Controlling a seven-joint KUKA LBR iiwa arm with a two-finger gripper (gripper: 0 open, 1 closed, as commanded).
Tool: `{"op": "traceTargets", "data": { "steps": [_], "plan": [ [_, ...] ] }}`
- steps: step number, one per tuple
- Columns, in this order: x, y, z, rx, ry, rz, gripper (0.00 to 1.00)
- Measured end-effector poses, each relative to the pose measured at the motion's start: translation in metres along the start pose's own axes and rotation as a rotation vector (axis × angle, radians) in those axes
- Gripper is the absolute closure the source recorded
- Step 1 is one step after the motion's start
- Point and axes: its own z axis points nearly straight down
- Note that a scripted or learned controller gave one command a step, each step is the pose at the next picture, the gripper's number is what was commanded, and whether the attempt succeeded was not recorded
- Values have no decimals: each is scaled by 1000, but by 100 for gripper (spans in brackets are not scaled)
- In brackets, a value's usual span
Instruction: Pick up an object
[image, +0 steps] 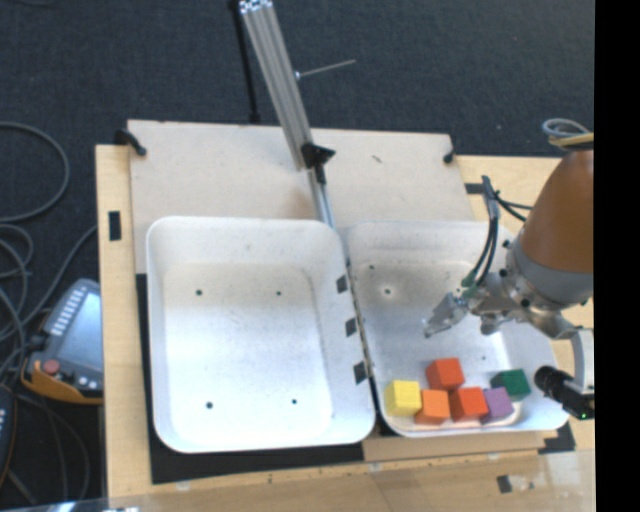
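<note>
Blocks (447, 392), matte cubes, lie below the hand (440, 322), grip state unclear.

Robotics lab — plywood bench (230, 170), aluminium camera mast (283, 85), teach pendant (68, 340), loose cables (25, 215) on dark carpet.

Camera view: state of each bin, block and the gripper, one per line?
Gripper: above right bin, nothing between its fingers.
Right bin: holds the blocks at its near edge.
Left bin: upright, flat on bench.
Yellow block: resting in right bin.
Green block: resting in right bin.
</note>
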Motion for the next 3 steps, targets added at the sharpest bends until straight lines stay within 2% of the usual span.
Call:
{"op": "traceTargets", "data": {
  "steps": [1,2,3],
  "plan": [
    [-27,-10,153,2,-1,-2,0],
    [-27,-8,140,-3,-1,2,100],
    [44,11,47,-4,3,-15,100]
  ]
}}
